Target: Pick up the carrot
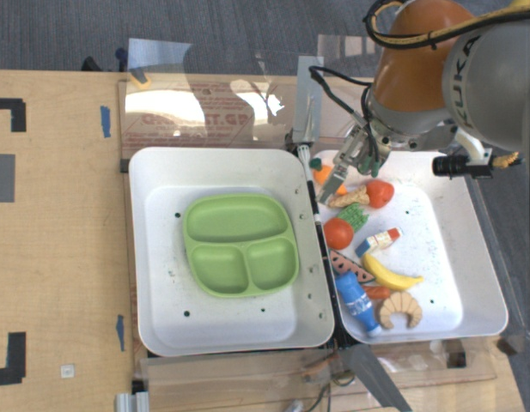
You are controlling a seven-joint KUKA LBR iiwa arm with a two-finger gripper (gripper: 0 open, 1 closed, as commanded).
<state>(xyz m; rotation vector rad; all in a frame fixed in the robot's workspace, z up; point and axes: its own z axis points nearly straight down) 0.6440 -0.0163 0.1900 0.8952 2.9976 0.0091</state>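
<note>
I can't tell the gripper's (344, 168) state as it hangs over the carrot (323, 176) in the right bin's (471, 307) far-left corner, so I'd descend straight and slowly, since the bin wall crowds one side and a tomato (379, 193) and some pale food crowd the other.

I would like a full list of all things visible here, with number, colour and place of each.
left bin: 1, white, centre of bench
divided plate: 1, green, inside left bin
right bin: 1, white, beside left bin
carrot: 1, orange, right bin's far left corner
tomatoes: 2, red, right bin's left half
banana: 1, yellow, right bin
bottle: 1, blue, right bin's near left side
croissant: 1, tan, right bin's near edge
arm: 1, grey and orange, upper right
claw: 1, above carrot
</note>
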